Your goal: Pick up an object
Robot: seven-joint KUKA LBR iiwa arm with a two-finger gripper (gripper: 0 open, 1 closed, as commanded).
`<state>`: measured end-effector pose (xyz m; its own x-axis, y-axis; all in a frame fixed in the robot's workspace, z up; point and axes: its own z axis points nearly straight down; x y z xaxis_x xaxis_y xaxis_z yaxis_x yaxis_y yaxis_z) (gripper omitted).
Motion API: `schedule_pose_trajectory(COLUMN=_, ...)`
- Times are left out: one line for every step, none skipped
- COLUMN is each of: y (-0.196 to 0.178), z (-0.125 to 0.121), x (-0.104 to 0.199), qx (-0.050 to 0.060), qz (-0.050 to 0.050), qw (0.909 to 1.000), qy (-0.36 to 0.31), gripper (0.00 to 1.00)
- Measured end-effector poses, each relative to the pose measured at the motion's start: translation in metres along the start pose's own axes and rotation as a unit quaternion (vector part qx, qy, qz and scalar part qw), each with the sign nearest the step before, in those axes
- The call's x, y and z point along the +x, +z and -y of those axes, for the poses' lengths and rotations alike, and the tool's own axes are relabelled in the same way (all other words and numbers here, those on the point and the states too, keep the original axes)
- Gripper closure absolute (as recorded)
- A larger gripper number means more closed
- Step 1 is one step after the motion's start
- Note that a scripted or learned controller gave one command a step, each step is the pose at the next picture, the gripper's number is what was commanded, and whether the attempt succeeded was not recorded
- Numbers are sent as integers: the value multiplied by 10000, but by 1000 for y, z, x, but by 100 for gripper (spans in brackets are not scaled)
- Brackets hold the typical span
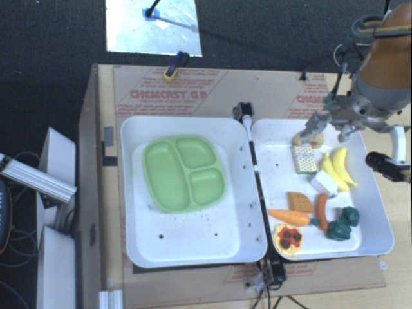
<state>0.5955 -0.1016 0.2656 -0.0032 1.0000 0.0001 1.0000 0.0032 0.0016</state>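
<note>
My gripper (330,129) hangs over the far edge of the right bin (380,234), its two fingers spread apart, open, with nothing between them. Just under its left finger lies a small tan round piece (307,140). Toy food fills the right bin: a green-speckled cracker (305,159), yellow bananas (338,167), a white block (325,183), an orange toast square (300,201), a carrot (289,217), a red sausage (321,208), dark green broccoli (342,224) and a small pizza (289,239).
The left bin (138,237) holds a green divided plate (184,173). A black divider strip (255,172) runs between the bins. The orange-banded arm (386,50) enters from the upper right. A yellow-tipped tool (174,66) lies behind the bins.
</note>
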Motion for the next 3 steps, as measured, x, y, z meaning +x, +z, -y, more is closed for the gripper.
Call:
schedule_pose_trajectory(y=132, z=54, x=-35, qx=17, qz=0, qw=10000, qy=14, gripper=0)
schedule_pose_trajectory(y=182, z=60, x=4, qx=7, qz=-2, qw=10000, qy=2, gripper=0)
schedule_pose_trajectory(y=171, z=59, x=3, qx=-10, qz=0, qw=10000, qy=-1, gripper=100)
